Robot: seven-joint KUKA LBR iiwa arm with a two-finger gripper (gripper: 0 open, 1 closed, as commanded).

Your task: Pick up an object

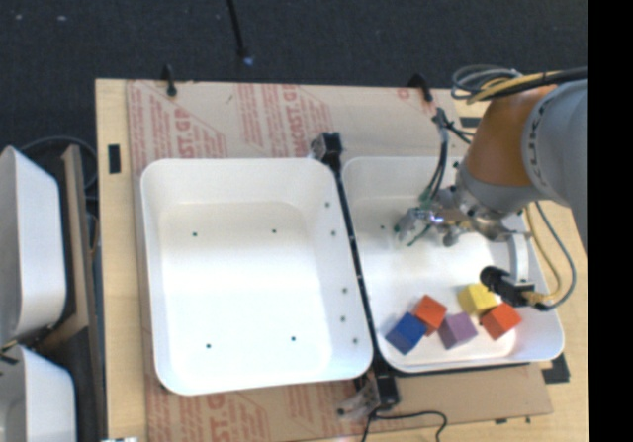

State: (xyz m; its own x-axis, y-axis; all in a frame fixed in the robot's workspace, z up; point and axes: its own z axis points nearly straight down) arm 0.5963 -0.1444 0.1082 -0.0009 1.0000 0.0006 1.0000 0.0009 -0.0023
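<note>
Several small blocks lie in the near part of the right bin (396, 193): a blue block (406, 332), an orange block (429, 311), a purple block (457, 329), a yellow block (478, 298) and a red-orange block (500, 319). My gripper (427, 224) hangs over the middle of the right bin, above and behind the blocks, pointing left. Nothing shows between its fingers, and it stands apart from the blocks.
The left bin (158, 232) sits beside the right one, divided by a black rail (348, 232). Cables (495, 82) loop off the arm at the right. A cardboard sheet (227, 119) lies under both bins.
</note>
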